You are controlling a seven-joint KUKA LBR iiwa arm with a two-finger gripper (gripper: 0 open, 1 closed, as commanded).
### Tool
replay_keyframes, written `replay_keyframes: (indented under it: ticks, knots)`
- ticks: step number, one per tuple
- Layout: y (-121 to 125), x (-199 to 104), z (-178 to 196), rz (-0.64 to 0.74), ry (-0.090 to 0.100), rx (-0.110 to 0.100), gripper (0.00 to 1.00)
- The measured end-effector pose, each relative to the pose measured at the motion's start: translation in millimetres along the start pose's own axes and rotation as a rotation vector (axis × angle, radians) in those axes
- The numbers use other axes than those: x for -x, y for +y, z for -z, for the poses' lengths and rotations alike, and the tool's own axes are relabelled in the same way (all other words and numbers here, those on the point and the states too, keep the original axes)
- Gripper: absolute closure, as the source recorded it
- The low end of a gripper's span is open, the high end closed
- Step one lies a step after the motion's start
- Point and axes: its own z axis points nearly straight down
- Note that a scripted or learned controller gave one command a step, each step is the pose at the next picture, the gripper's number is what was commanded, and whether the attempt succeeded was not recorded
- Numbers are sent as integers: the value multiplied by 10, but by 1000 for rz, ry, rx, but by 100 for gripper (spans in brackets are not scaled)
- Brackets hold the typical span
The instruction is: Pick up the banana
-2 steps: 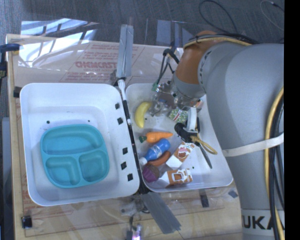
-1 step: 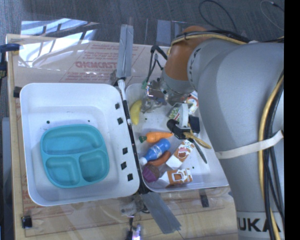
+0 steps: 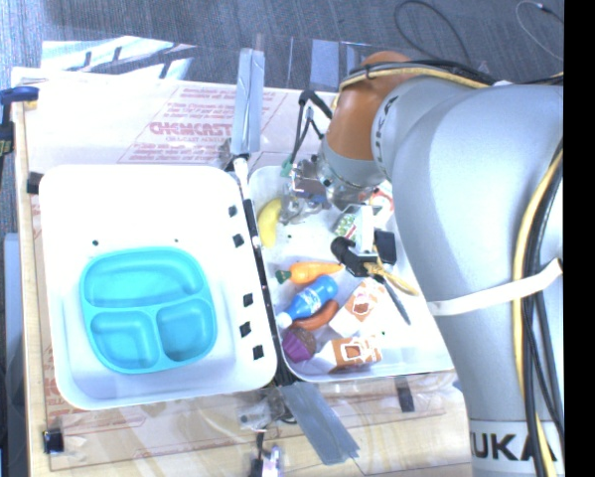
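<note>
The left bin [image 3: 138, 192] takes the left half of the frame and holds a blue divided tray [image 3: 150, 306] in its lower part; the floor above the tray is open. The right bin [image 3: 416, 356] is crowded, and the grey arm [image 3: 456, 167] covers most of its upper and right side, so little free room remains there.

The banana [image 3: 268, 221] lies in the upper left corner of the right bin, close against the wall between the two bins. Below it lie a carrot [image 3: 315, 270], a blue bottle [image 3: 310, 299], a purple item [image 3: 299, 343] and a small carton [image 3: 354, 351].

The gripper [image 3: 299, 199] is low in this corner, just right of the banana. It seems very near the fruit, but I cannot tell if it is open or closed, or if it touches the banana.
</note>
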Motion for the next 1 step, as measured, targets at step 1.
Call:
replay_keyframes:
  ticks: [1]
  knots:
    - [-35,-183,20,-196,-12,2,0]
